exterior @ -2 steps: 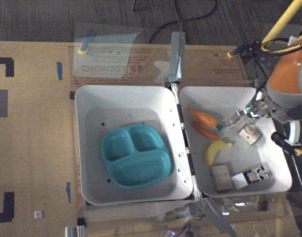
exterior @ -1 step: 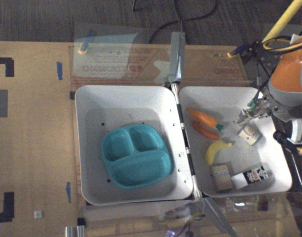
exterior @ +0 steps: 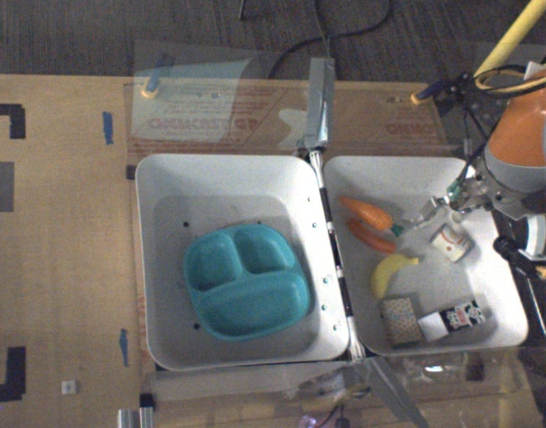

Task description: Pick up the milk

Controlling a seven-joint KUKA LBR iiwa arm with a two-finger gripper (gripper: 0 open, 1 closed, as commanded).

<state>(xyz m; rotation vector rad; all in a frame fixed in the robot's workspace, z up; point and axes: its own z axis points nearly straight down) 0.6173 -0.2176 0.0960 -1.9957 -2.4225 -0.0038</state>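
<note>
The milk (exterior: pixel 451 320) — a small carton with a black-and-white pattern — lies on its side in the lower right corner of the right bin (exterior: pixel 509 324), just beside a speckled tan sponge-like block (exterior: pixel 400 320) to its left. Above them, near the bin's middle, a yellow banana (exterior: pixel 390 274) curves upward, and two orange carrots (exterior: pixel 369 224) lie side by side toward the bin's upper left. The gripper (exterior: pixel 448 232) sits low over the right bin's upper right area, well apart from the milk, with the arm's orange band (exterior: pixel 523 134) at the frame's right edge; whether the fingers are spread or closed I cannot tell, and nothing is seen between them. The left bin (exterior: pixel 157 266) holds a teal divided plate (exterior: pixel 246 280) at its centre. Both bins rest on the tan desk (exterior: pixel 59 257) — blue tape marks (exterior: pixel 108 127) dot its left part.
</note>
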